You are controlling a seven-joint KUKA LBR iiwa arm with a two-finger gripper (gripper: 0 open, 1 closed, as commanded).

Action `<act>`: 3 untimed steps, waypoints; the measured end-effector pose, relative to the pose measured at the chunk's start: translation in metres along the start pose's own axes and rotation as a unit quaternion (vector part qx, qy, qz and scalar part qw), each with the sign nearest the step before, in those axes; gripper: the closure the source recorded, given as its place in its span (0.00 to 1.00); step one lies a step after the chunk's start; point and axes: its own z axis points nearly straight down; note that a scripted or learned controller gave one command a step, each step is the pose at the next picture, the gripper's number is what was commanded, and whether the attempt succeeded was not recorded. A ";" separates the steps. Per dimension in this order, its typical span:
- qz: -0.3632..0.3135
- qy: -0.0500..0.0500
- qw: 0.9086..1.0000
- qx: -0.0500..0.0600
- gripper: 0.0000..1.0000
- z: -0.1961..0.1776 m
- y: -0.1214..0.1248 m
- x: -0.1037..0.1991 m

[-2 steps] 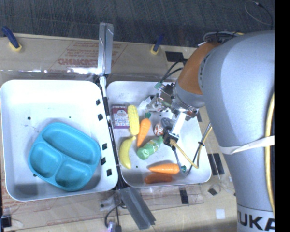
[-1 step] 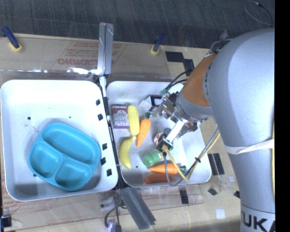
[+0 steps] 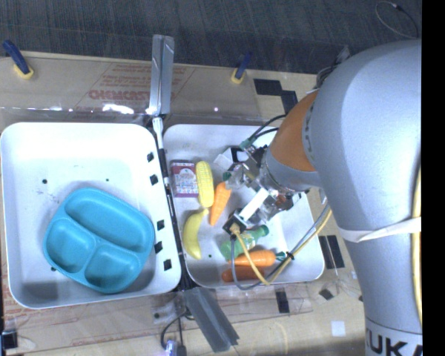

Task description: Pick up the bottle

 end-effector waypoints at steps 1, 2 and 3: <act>0.075 0.001 0.997 -0.001 0.00 -0.002 -0.027 0.001; 0.205 -0.024 0.978 0.027 0.00 -0.003 0.040 0.021; 0.096 -0.022 0.995 0.032 0.00 -0.014 0.026 0.017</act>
